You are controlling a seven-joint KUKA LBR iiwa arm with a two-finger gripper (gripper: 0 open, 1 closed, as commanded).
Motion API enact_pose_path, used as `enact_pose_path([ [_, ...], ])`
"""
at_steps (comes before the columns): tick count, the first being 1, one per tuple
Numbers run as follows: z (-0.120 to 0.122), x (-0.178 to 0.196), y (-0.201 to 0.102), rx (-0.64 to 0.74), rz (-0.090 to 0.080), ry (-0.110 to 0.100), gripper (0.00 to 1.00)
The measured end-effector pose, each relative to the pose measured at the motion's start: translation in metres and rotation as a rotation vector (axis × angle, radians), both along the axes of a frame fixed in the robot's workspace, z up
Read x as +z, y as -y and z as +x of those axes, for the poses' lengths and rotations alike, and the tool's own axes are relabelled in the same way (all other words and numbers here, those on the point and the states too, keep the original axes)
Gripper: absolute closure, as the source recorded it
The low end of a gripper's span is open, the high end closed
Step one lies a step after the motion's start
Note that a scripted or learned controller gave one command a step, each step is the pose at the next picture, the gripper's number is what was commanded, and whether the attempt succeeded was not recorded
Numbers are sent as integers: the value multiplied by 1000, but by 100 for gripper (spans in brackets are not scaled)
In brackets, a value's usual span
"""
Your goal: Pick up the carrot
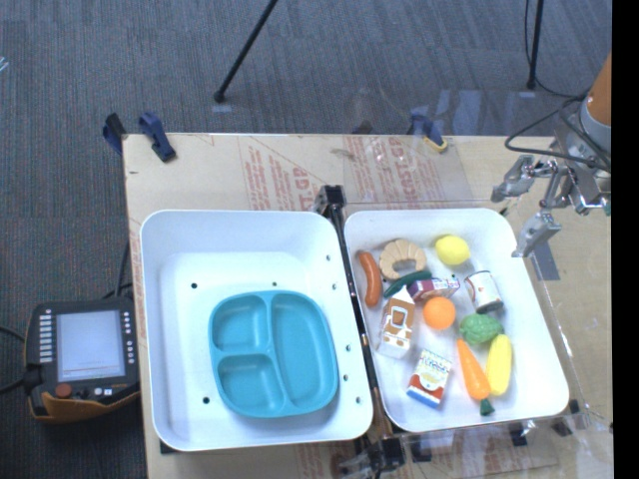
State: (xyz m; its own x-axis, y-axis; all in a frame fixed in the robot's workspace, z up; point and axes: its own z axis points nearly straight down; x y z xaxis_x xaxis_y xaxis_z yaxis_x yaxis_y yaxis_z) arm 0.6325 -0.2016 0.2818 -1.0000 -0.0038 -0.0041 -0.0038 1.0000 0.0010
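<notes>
I see the gripper [544, 208] above the right bin's [529, 267] far right corner, fingers spread, holding nothing. The carrot [473, 368] lies near that bin's front edge, between a juice carton [429, 378] and a corn cob [498, 363]. The left bin [180, 257] holds a blue tray [273, 353].

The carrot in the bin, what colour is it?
Orange, with a small green tip at its lower end. The camera view shows the carrot best.

One fixed camera above the bench

It looked down at a slant from some way off, taking in both white bins [160, 267], bench edges and floor beyond.
</notes>
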Motion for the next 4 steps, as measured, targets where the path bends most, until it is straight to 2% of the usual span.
enact_pose_path([
  [1, -27, -163, -31, 36, 5, -17, 0],
  [2, -88, -196, -50, 19, 2, -9, 0],
  [3, -142, -195, -68, -130, 2, -6, 0],
  [4, -140, -185, -70, -126, 1, -4, 100],
])
